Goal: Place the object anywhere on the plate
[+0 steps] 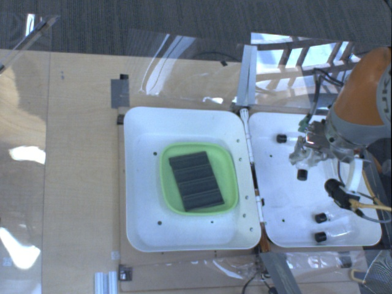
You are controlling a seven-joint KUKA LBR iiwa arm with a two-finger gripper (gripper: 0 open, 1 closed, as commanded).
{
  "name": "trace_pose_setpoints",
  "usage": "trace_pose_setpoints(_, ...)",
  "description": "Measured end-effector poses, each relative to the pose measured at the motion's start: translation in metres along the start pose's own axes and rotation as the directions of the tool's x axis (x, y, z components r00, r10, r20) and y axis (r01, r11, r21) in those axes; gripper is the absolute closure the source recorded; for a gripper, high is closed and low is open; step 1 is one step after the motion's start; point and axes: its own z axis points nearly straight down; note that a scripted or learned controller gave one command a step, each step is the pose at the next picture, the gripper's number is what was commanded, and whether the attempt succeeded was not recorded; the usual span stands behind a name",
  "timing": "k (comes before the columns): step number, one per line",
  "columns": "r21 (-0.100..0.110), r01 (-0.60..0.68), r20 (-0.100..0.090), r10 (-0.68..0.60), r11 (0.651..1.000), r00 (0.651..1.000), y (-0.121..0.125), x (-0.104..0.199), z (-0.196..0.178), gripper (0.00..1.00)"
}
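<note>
A: Jaws (304, 154) over the right bin (275, 219), upper middle part. Finger spread: cannot tell, the metal tip is too small and blurred. Nothing readable between them.

B: Arm?

A: Grey wrist with orange band (366, 90) comes in from the right edge, above the right bin's far corner. Cables trail beside it.

B: Task object?

A: Dark ribbed rectangular block (196, 180) lies flat on the green plate (228, 164), turned slightly off square, inside the plate's rim. Plate sits mid-floor in the left bin (141, 225).

B: Block and jaws?

A: Well apart, separate bins.

B: Surroundings?

A: Both white bins side by side on the pale wood counter (73, 164). Small black knobs, e.g. (302, 174), dot the right bin floor. Glare from a clear sheet crosses the counter's left side.
</note>
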Motion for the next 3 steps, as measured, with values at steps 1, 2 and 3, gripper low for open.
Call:
trace_pose_setpoints(1,0.001,0.206,-0.002,-0.206,0.979,0.979,0.026,0.104,0.021,1.00)
trace_pose_setpoints(2,0.003,0.279,-0.003,-0.279,0.960,0.960,0.003,0.172,0.021,1.00)
trace_pose_setpoints(3,0.002,0.279,-0.003,-0.279,0.960,0.960,0.003,0.172,0.021,0.00)
